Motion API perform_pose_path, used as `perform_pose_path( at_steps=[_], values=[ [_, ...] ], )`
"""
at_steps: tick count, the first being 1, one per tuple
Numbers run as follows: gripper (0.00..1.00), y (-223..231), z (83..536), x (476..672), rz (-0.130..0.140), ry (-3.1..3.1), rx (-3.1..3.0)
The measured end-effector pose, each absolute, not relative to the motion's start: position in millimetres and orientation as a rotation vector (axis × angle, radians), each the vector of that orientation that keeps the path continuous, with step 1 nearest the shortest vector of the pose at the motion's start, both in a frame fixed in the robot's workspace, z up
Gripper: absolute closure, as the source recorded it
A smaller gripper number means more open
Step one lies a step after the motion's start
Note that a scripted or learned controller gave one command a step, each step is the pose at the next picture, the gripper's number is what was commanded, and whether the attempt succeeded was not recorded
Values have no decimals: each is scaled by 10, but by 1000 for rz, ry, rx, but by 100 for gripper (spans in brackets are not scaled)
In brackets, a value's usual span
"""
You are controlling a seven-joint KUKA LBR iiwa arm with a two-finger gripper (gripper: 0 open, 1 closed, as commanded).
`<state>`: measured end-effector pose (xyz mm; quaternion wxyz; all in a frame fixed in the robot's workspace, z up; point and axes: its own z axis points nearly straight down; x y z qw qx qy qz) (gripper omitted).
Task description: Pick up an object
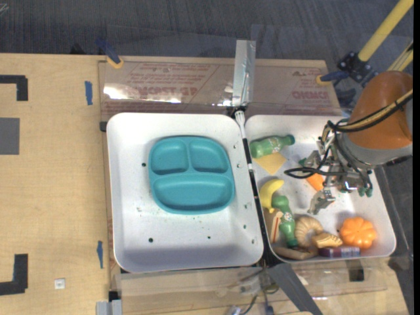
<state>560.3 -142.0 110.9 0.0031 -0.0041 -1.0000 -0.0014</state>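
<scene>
Left bin (125,195): a teal plate (190,174) sits in the middle, with bare white floor all around it.
Right bin (384,209): toy food crowds the left wall and near edge; a pumpkin (357,232) sits near the right.
Gripper (326,192): low over the bin's middle; how far open, cannot tell.

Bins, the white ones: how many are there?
2. The left bin holds a teal tray. The right bin holds toy food, such as a green bottle and a pumpkin, with the end effector over it.
</scene>
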Motion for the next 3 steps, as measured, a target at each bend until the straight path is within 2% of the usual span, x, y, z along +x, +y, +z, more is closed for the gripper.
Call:
perform_pose_path(
  at_steps=[1,2,3],
  values=[
    [0,-1539,891,5594,-1,-3144,-198],
    [100,-1532,1031,5641,4,-3160,-195],
    [100,-1074,900,6028,-2,-3142,-292]
  ],
)
